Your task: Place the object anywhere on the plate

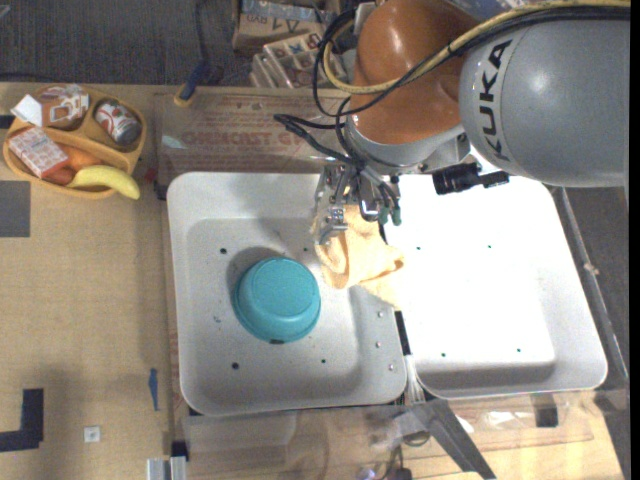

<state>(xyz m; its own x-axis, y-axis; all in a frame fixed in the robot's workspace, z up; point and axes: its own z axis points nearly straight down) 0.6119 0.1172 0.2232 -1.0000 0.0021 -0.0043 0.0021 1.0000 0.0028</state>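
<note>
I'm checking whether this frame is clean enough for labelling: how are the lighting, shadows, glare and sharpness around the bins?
Camera view: lighting is even and soft on the left bin and right bin; the teal bowl casts only a faint shadow; the white floors look bright, nearly washed out; the arm's grey and orange shell shows mild sheen; the yellow cloth under the gripper looks slightly soft.

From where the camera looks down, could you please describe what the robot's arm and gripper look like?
The arm is a thick, rounded grey body with KUKA in dark letters on its side. Above the wrist sits a glossy orange band. Yellow and black cables loop alongside it, and a small black fitting juts out below. The gripper is a slim metallic assembly with thin wires running down it.
</note>
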